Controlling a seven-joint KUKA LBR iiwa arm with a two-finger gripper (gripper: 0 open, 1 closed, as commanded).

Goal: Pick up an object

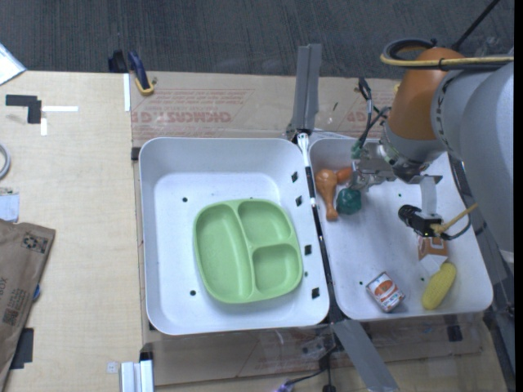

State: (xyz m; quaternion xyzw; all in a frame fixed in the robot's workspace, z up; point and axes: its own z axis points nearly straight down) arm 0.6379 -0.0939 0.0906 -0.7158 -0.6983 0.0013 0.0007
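Right now gripper (358, 178) is hovering low in right bin (359, 288) over teal ball (349, 201) beside carrot (328, 189); finger state unclear, nothing lifted yet, grasp and lift remaining

I have one fixed camera, mounted above the tabletop (65, 178) and looking down at a slant toward the far edge. It sits far enough back that I see both white bins whole: the left bin (163, 170) near the middle, the right bin (359, 260) beside it. The arm (458, 113) enters from my right.
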